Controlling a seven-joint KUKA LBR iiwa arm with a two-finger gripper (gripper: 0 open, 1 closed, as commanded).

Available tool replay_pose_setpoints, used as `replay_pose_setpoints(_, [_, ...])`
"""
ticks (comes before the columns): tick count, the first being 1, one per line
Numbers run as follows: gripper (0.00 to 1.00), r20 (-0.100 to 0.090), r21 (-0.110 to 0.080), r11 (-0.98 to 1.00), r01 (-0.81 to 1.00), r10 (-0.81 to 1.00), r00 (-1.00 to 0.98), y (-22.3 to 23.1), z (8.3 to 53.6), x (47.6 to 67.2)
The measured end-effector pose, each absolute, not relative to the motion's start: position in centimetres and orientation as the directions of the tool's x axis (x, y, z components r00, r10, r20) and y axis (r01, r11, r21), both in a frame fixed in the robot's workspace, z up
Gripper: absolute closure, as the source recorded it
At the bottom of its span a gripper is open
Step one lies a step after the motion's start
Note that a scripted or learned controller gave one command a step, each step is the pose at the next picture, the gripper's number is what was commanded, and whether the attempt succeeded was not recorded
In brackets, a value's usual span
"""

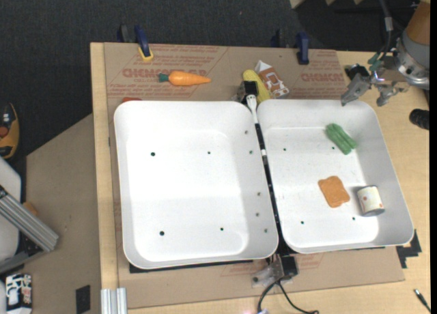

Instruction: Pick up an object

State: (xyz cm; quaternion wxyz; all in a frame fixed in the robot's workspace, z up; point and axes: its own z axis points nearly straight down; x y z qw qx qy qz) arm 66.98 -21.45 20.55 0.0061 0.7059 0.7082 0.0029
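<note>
Jaws spread and empty, the gripper (pixel 367 91) hangs above the right bin's (pixel 382 227) far corner, apart from green piece (pixel 340 138), orange slab (pixel 334 191) and white cylinder (pixel 370 200).

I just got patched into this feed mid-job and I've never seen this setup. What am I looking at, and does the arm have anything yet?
You have one camera fixed above a bench, looking down at a slant. Two shallow white bins sit side by side: the left bin and the right bin. The machine is a robot arm reaching in from the right; its tool hangs above the right bin's far right corner, and nothing is seen between its fingers.

In the right bin lie a green piece, an orange-brown piece and a small white cylinder. Behind the bins, on the cardboard sheet, lie a toy carrot and a small cluster of yellow, black and printed items that I cannot identify further.
</note>
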Motion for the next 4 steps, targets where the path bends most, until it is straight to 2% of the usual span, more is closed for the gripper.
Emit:
replay_pose_setpoints(1, [0.00,-0.002,0.013,0.007,1.000,1.000,-0.007,-13.5,32.4,66.8])
replay_pose_setpoints(2, [0.00,0.000,0.021,0.011,1.000,1.000,-0.011,-3.7,48.5,66.7])
replay_pose_setpoints(3, [1.00,-0.003,0.007,0.002,1.000,1.000,-0.002,-4.3,48.4,66.7])
replay_pose_setpoints(4, [1.00,-0.002,-0.002,-0.009,1.000,1.000,0.009,-14.5,48.2,61.5])
